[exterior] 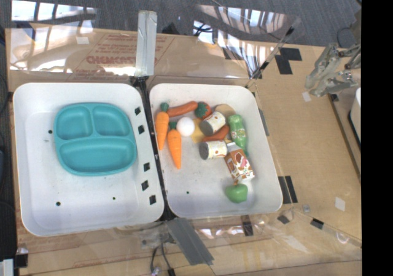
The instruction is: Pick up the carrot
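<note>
Two orange carrots lie side by side at the left of the right bin (261, 145). One carrot (161, 128) lies against the bin's left wall, and a shorter carrot (175, 147) lies just right of it, tip pointing toward the front. A reddish-orange carrot-like piece (183, 109) lies across the back, above them. My gripper (322, 78) hangs outside the bins, over the bench to the right of the right bin's back corner, far from the carrots and holding nothing that I can see.
In the right bin also lie a white ball (185, 125), two small cans (213, 123) (213, 149), a green bottle-like item (237, 131), a printed packet (240, 166) and a green pepper (237, 192). The left bin (37, 201) holds a teal divided plate (94, 138).
</note>
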Available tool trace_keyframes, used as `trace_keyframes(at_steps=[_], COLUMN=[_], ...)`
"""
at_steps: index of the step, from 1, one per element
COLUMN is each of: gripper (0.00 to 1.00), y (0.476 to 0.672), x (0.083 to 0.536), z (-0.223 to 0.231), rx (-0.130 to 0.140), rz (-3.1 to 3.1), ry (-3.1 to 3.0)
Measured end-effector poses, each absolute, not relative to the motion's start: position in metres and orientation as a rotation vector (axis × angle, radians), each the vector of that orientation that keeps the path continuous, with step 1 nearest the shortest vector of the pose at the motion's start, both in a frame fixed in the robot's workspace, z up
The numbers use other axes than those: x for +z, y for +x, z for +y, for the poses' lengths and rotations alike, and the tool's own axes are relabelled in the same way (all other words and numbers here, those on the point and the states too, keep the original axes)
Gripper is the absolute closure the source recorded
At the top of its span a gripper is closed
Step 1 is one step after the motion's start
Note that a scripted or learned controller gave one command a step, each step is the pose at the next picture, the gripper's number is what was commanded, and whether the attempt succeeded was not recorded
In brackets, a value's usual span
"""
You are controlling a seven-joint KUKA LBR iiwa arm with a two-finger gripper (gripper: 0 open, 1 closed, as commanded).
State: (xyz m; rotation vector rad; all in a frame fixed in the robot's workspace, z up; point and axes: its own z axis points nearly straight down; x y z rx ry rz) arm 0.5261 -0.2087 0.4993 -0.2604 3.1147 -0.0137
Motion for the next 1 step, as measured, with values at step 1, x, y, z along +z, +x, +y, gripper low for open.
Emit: trace_keyframes(at_steps=[1], gripper=[1.00], y=[0.5121], x=[0.3108], z=[-0.2102], rx=[0.005], rz=[3.147], ry=[-0.100])
